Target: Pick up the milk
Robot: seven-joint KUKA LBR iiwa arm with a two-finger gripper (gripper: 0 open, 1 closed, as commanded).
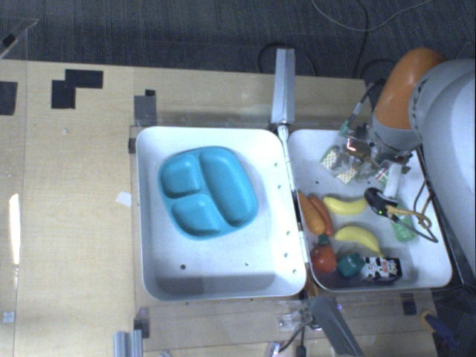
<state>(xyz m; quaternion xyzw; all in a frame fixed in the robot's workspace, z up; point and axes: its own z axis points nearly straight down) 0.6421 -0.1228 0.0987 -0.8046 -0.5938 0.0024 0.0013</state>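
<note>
The milk (383, 268) is a small black-and-white carton lying on its side at the front edge of the right bin (439, 270). It rests beside a teal object (349, 262). My gripper (354, 158) hangs over the far part of the same bin, well behind the milk, with the grey wrist and orange band above it. Nothing from the bin can be seen lifted with it.
The right bin also has two bananas (346, 205) (358, 236), an orange hot-dog-like item (316, 213), a red fruit (323, 259) and a green piece (404, 233). A blue divided plate (208, 190) lies in the left bin (156, 274).
</note>
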